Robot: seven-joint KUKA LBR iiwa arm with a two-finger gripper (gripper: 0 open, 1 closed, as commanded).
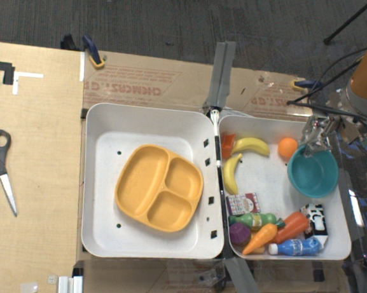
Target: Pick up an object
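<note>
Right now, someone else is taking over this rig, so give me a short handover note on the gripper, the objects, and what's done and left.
Gripper: above the back rim of the teal bowl in the right bin; whether it grips the rim can't be told.
Right bin also has: two bananas, an orange ball, a toy carrot, a purple ball, a green bottle, a blue-and-white bottle.
Left bin: a yellow divided plate.
Done: nothing visibly lifted.
Left: grasp one object and raise it.
</note>
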